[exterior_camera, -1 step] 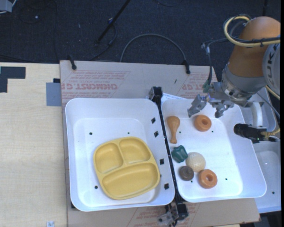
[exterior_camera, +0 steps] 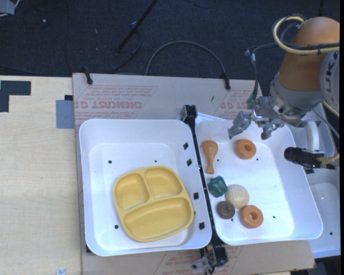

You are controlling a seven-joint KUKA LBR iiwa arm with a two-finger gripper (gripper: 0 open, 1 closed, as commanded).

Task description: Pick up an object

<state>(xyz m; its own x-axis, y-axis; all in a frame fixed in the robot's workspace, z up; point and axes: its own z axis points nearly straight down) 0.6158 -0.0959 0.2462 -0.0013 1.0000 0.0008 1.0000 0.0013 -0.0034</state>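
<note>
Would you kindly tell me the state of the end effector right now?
End effector: open, holding nothing, above the donut in the right bin.

The arm (exterior_camera: 307, 50) reaches in from the right at the top of the view, its orange band above the grey wrist (exterior_camera: 295, 96). The gripper (exterior_camera: 253, 129) hangs below the wrist, pointing down and left, its two fingers (exterior_camera: 238, 125) spread apart with nothing between them.
</note>
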